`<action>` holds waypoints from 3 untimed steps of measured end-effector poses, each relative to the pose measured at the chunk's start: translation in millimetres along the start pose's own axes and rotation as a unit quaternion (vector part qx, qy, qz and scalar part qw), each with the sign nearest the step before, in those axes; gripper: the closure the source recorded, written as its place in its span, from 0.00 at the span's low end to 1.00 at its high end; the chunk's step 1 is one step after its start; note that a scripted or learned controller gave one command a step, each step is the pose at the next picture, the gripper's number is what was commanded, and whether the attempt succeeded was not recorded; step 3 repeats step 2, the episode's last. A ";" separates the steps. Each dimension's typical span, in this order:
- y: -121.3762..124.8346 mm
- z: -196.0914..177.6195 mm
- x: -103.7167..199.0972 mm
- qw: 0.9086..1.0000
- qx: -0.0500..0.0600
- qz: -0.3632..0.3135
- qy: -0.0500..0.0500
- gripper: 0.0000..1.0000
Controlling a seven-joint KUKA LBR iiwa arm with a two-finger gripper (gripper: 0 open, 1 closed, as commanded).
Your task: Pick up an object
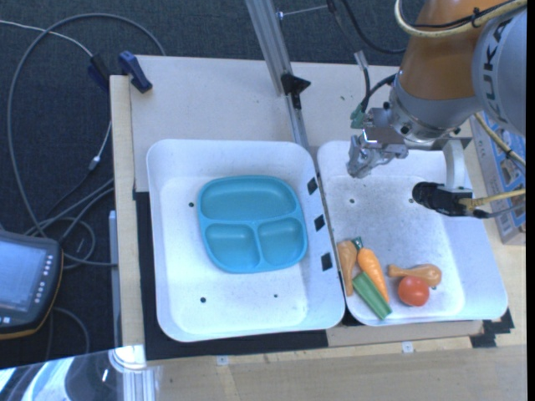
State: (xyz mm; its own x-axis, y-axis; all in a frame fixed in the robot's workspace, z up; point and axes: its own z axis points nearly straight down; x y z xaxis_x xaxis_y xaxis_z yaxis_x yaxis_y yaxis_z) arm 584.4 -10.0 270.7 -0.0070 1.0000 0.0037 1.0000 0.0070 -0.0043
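Observation:
In the right bin (468,249), several toy foods lie near the front edge: two orange carrots (370,271), a green vegetable (371,297), a red tomato (413,291) and a tan gourd-like piece (418,272). My gripper (361,162) hangs above the bin's far left corner, well behind the foods, with nothing seen between its fingers. The slant of the view does not let me judge the gap between the fingers.
The left bin (167,249) holds a blue divided plate (250,222). A slanted metal pole (272,36) rises behind the bins. Cables and a tablet (25,282) lie on the floor to the left.

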 end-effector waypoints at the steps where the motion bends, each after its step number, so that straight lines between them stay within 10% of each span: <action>1: -3.5 15.9 56.3 1.000 0.000 0.000 0.000 1.00; 3: -25.2 20.5 100.1 1.000 0.000 0.001 -0.001 1.00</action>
